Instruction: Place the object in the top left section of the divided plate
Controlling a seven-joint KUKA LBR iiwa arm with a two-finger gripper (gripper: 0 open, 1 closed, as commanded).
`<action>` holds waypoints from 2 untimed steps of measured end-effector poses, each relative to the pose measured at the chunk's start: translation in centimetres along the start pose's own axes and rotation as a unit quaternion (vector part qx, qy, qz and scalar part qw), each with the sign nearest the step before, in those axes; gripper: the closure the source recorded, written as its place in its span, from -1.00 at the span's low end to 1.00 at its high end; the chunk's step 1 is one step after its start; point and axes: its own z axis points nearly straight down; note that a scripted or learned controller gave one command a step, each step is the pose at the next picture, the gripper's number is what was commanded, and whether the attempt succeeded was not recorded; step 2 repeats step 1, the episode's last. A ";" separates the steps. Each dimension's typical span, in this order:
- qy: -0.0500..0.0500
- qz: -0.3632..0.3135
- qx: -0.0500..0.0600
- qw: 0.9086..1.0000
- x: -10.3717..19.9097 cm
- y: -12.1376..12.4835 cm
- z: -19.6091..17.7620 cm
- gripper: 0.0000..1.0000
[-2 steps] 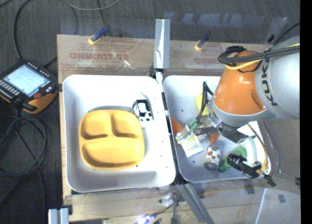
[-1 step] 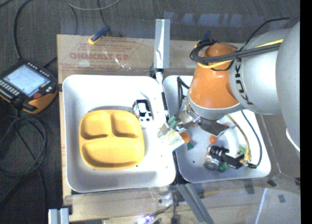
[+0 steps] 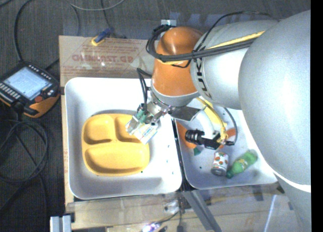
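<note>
A yellow divided plate [image 3: 108,147] lies in the left bin [image 3: 75,99]. It has two small sections at the top and one wide section below. My gripper [image 3: 144,122] hangs over the plate's right rim, beside the top right section. A small pale, striped piece [image 3: 146,133] sits right at the gripper's tip. Whether it is a held object or part of the gripper is unclear. The top left section [image 3: 100,126] shows bare yellow.
The right bin [image 3: 202,178] holds a green bottle [image 3: 242,162], a small red-and-white can [image 3: 219,163] and an orange thing [image 3: 189,142] partly under the arm. The arm's big grey body covers the right side. A teach pendant [image 3: 28,88] and cables lie left of the bench.
</note>
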 end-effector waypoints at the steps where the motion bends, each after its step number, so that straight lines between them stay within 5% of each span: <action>1: 0.000 0.000 0.000 1.000 0.0 0.0 0.0 -1.00; 2: 0.000 0.000 0.000 1.000 0.0 0.0 0.0 -1.00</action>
